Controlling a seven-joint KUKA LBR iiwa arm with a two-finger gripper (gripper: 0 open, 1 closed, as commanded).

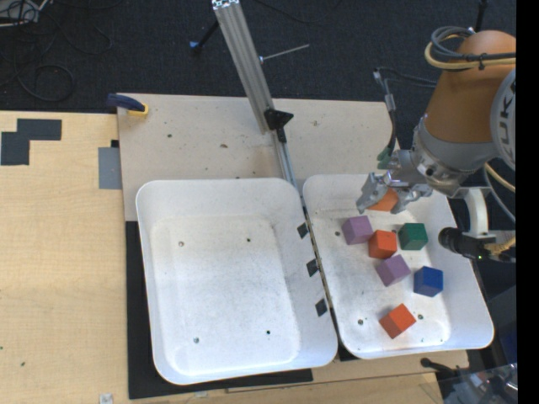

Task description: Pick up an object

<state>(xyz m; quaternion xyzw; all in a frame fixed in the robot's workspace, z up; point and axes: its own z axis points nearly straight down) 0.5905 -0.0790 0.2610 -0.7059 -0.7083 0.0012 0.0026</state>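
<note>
My gripper (387, 194) hangs over the far part of the right bin (472, 331). A small orange block (386, 201) shows between its fingers, and they are shut on it. Below it in the bin lie a purple block (357, 229), a red-orange block (382, 244), a green block (413, 236), a second purple block (392, 269), a blue block (428, 281) and an orange block (397, 320) near the front.
The left bin (160, 225) lies beside the right one, with black clips (312, 268) along the shared edge. A slanted metal post (248, 66) rises behind the bins. The grey and orange arm (467, 99) fills the upper right.
</note>
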